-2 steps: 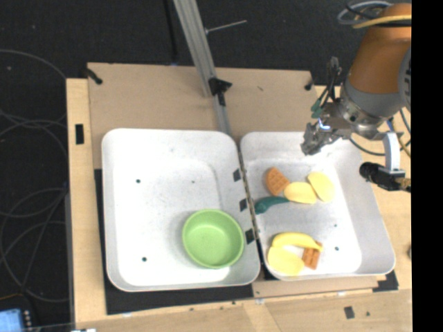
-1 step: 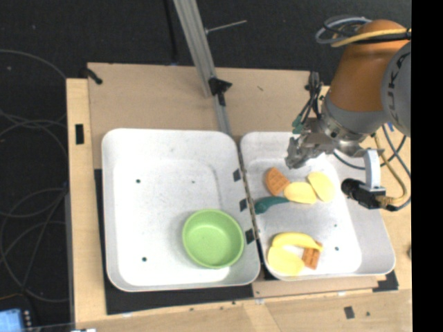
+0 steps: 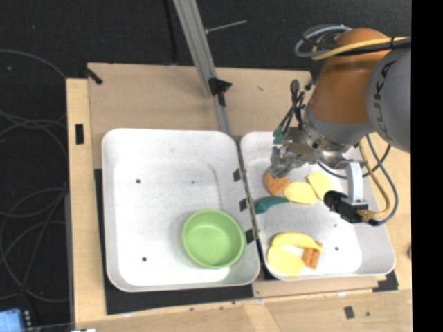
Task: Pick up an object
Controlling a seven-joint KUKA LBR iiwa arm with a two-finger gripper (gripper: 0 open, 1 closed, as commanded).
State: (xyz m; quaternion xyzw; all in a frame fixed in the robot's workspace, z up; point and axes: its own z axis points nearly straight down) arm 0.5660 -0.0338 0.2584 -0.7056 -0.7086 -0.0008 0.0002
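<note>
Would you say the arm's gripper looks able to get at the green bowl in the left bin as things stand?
Probably yes. The green bowl sits alone and uncovered in the left bin; the gripper is over the right bin, with only the low rim between.

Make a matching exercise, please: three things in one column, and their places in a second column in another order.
Things:
1. green bowl
2. gripper
3. teal object

Places:
A. at the divider between the bins
B. left bin, near corner
C. far part of the right bin, over an orange object

Pairs: 1-B, 2-C, 3-A
</note>
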